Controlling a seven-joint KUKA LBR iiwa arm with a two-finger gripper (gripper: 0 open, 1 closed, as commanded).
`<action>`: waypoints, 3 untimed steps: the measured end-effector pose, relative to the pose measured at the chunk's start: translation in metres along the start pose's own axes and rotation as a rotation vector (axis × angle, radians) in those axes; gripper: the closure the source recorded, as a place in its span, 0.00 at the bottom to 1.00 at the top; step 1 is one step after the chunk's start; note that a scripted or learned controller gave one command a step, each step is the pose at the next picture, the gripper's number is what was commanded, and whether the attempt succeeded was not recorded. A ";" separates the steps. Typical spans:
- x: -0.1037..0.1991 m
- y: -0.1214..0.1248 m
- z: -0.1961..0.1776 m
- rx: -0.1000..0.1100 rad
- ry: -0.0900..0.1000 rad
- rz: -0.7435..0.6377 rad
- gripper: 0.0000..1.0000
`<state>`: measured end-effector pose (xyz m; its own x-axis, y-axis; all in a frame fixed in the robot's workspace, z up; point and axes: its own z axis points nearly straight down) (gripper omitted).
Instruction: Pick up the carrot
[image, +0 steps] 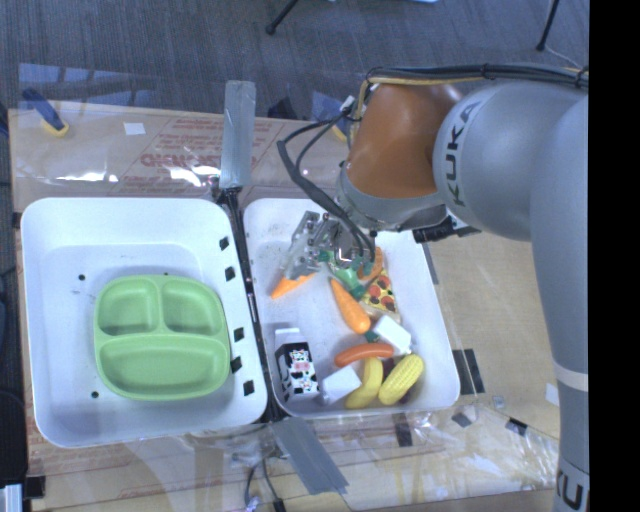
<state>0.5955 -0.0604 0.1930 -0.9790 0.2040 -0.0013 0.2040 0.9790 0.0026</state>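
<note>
Nearest you in the right bin (440, 345), below the gripper (312, 250), lie a corn cob (401, 379), a banana (367, 385), a hot dog (364, 353) and a small cow-patterned carton (296, 368). A larger carrot (350, 306) sits just below and right of the tool. The small carrot (290, 286) lies at the fingertips, touching or nearly so; you cannot tell whether the fingers are parted or clenched. Well left, the green divided plate (158, 336) rests in the left bin (40, 300).
</note>
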 end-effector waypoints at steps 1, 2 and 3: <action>0.044 0.052 0.002 0.003 0.005 0.282 1.00; 0.081 0.035 0.002 0.006 0.005 0.705 1.00; 0.072 -0.016 -0.072 0.000 -0.007 0.696 1.00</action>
